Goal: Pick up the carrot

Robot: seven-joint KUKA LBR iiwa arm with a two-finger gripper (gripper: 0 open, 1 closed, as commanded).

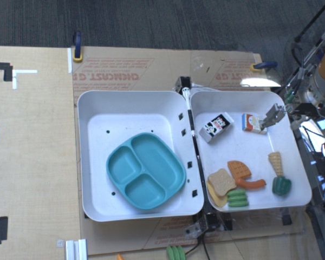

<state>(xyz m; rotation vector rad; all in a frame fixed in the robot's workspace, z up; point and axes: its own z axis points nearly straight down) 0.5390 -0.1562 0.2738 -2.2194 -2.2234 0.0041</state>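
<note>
— End effector status, referenced to the carrot?

— Positioned well apart from the carrot, toward the far right corner of the right bin. It hangs over the edge of a small red-and-white carton. Spread or pressed together: cannot tell from this view. Nothing is visibly gripped.

— Carrot location?

— Lying flat on the floor of the right bin, near its front wall, long axis roughly left to right.

— Items adjacent to the carrot?

— Orange-brown waffle piece: touching the carrot, just behind its left end. Green pieces: just in front and to the left. Bread slice: left of the carrot, beyond the waffle piece. Green pepper: just to the right. Tan cone: right and behind, above the pepper.

— Items farther out?

— Black-and-white carton: well behind the carrot, to the left. Left bin: left of the carrot, holding a teal divided tray. Both bins sit on the worktop.
</note>
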